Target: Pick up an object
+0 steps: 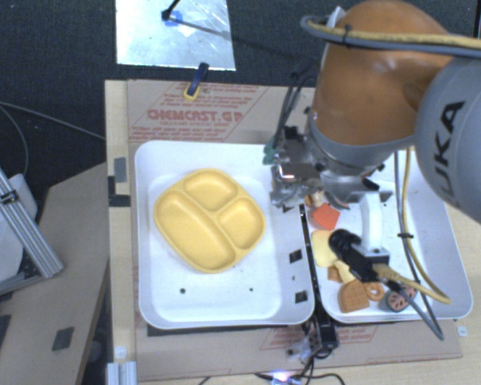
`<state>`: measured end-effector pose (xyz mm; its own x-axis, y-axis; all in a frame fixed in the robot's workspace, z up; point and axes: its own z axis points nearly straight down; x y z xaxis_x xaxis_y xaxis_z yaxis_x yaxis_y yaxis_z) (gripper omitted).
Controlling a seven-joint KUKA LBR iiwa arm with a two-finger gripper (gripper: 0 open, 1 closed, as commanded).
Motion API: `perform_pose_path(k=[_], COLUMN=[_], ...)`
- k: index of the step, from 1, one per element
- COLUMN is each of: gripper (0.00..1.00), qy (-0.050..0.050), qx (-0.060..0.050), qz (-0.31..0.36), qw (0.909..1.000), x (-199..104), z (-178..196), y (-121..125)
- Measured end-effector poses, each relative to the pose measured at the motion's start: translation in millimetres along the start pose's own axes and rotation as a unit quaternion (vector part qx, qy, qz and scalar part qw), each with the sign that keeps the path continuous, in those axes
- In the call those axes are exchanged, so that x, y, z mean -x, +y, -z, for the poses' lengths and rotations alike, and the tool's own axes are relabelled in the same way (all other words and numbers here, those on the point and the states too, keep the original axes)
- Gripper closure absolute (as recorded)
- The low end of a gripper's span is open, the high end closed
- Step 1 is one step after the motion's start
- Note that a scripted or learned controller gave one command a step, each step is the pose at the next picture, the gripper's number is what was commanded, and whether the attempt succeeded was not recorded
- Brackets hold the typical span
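Observation:
In the right bin (445, 247), several small items lie near its front-left corner. They include a red-orange piece (327, 216), a pale yellow piece (324, 248), a brown waffle-like piece (353, 297), a small ring (375, 292) and a dark round piece (398, 300). My gripper (303, 189) hangs low over the divide between the two bins, just behind the red-orange piece. The large wrist covers most of it from above. Nothing can be seen held in it.
A yellow three-compartment plate (209, 219) lies in the left bin (164, 303). The arm's grey and orange body covers the back of the right bin. Cardboard lies under the bins, with a foil sheet (175, 21) behind them.

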<state>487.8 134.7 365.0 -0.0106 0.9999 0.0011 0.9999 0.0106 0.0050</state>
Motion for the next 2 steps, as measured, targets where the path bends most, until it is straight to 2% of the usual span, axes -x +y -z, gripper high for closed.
perform_pose_path(k=[1,2], gripper=[0.00,0.00], qy=[0.000,-0.002], qx=[0.000,-0.004], qz=[0.000,-0.009], qw=[1.0000,0.9999], x=[0,95], z=[0,-87], y=[0,40])
